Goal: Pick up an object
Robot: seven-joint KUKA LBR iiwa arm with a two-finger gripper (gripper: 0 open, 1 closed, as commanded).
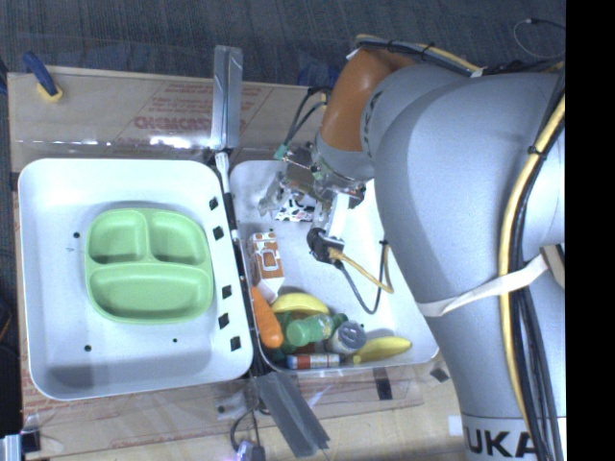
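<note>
The grey arm covers much of the right bin. A green divided plate lies in the left bin. The claw hovers over the right bin's far end, perhaps above a black-and-white item; whether it is spread I cannot tell. A banana and carrot lie at the near end.

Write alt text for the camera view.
A grey robot arm reaches over the right white bin, its gripper near the far end above a heap of toy food: bananas, a carrot. The left bin holds a green divided plate.

Grey arm bends leftward, claw lowered.
</note>
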